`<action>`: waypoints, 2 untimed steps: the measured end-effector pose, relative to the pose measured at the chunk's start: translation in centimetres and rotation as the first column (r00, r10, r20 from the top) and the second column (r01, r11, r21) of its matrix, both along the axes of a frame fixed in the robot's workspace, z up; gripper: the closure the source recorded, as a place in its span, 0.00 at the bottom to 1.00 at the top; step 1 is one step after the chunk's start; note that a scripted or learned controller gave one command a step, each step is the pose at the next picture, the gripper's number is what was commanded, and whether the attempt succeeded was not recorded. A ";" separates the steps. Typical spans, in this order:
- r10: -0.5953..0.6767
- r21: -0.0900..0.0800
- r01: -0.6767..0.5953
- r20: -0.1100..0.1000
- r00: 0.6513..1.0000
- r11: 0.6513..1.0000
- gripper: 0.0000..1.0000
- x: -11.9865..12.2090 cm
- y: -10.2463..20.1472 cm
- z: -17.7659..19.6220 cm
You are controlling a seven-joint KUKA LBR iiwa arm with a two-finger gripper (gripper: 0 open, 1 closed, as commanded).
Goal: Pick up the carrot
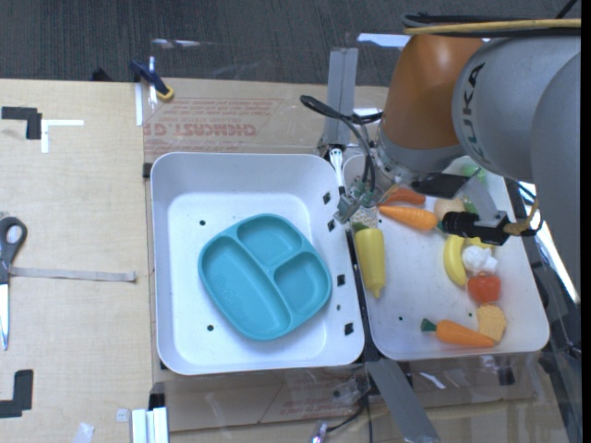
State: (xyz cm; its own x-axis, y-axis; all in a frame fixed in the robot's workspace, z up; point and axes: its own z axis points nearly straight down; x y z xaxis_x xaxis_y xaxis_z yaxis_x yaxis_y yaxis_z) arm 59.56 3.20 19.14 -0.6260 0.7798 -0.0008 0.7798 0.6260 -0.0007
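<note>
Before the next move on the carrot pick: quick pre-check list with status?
1. Carrot lying in the right bin: ok.
2. Gripper over the target: not ok, it sits left of it, by the bin's left wall.
3. Finger state: cannot tell.
4. Clear approach: not ok, corn cob lies close below and the arm covers the top.
5. Single target: not ok, second carrot at the front.
6. Blue tray out of the way: ok.

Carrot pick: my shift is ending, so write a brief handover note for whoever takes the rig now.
Gripper: low at the right bin's left edge, grip state unreadable.
Carrots: one lies just right of the gripper, near the corn cob; another carrot lies at the bin's front.
Left bin: teal divided plate.
Done: no carrot lifted.
Left: grasp and lift one.
</note>
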 end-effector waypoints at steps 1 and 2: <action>0.000 0.000 0.000 0.000 1.000 1.000 0.00 0.0 0.0 0.0; -0.144 0.000 0.144 0.001 0.990 0.990 0.00 -1.9 -6.8 0.0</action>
